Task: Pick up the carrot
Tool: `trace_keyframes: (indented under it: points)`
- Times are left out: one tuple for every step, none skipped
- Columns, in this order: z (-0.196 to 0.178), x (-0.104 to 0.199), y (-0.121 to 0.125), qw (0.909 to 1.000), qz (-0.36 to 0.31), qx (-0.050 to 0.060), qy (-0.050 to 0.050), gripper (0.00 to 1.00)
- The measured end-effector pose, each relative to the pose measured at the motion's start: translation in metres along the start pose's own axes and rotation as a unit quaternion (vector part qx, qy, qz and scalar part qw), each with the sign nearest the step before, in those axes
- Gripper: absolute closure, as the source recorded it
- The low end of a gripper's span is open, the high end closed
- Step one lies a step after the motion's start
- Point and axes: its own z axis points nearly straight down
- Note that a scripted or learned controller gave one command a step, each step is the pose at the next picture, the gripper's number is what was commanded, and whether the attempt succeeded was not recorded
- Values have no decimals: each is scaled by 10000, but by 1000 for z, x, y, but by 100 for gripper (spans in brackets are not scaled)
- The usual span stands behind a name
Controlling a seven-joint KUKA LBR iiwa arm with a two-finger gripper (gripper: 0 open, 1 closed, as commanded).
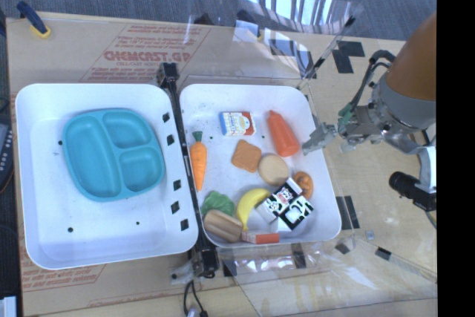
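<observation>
The carrot [198,163] is orange with a green top and lies lengthwise along the left wall of the right bin [320,189], green end pointing away from the front. My gripper [321,136] hangs at the right rim of that bin, well to the right of the carrot and apart from it. Several toy foods lie between the two. Nothing is seen held in the gripper.
A blue divided plate [113,154] sits in the left bin [30,182]. The right bin also holds a small carton [236,122], a red-orange sausage shape [282,132], toast [246,156], a bun [273,169], a banana [251,203], a black-and-white box [288,206] and a bread loaf [223,225].
</observation>
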Motion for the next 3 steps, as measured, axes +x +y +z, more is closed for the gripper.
trace_keyframes:
  points:
    - [36,76,36,9992,389,25,6,0]
    - [172,117,37,9959,-903,44,18,0]
    - [199,106,94,10000,-10,1,-20,0]
